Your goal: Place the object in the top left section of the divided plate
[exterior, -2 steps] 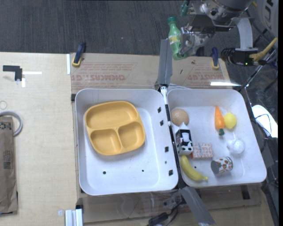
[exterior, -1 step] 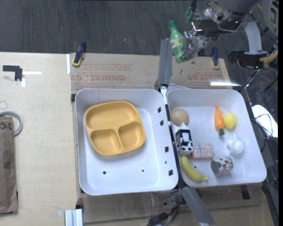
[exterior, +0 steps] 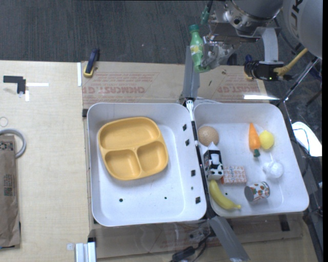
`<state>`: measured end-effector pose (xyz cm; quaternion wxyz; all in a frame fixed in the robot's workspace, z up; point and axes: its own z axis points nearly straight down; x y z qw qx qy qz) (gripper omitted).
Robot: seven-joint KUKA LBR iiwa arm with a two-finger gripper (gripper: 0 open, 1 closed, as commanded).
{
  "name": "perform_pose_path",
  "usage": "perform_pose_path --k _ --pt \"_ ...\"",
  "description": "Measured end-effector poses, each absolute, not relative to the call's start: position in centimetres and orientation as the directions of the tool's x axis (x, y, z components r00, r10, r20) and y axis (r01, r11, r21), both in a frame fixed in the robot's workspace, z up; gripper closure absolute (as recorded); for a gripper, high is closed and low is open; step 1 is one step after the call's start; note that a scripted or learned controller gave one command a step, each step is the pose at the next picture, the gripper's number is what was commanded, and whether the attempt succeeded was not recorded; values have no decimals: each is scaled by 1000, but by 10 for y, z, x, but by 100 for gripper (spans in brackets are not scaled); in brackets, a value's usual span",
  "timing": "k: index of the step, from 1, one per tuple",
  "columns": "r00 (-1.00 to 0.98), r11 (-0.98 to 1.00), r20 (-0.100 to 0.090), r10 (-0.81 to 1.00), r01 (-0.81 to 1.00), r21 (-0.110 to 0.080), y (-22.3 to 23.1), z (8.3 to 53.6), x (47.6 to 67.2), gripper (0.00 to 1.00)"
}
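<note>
As the gripper (exterior: 207, 57) hung beyond the plate (exterior: 133, 148), to its right, its fingers clamped a green bottle (exterior: 196, 43) low down.

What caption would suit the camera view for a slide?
The gripper holds a green bottle aloft; a yellow divided plate lies in the left bin.

Arm (exterior: 308, 23): upper right corner of the frame; smooth, rounded pale grey shell, with a scrap of dark lettering at the top edge.
Wrist (exterior: 246, 15): left of the shell, along the top edge; bare silver metal, round stepped shapes, darker recesses.
Gripper (exterior: 210, 53): below and left of the wrist; compact block of grey and dark metal, glinting in places.
Wiring (exterior: 206, 13): thin green strands at the upper left of the gripper, beside the wrist.
</note>
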<state>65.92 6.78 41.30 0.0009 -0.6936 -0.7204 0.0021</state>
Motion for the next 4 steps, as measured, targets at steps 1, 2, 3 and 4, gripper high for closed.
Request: perform_pose_path --k 1,2,3,4 --pt "-83 83 -2 997 997 -4 -16 378 659 100" --pt "-152 152 -2 988 988 -2 29 441 625 100" --pt "-129 129 -1 992 992 -4 92 441 552 100" --pt "-296 296 -1 955 955 -5 148 368 483 100"
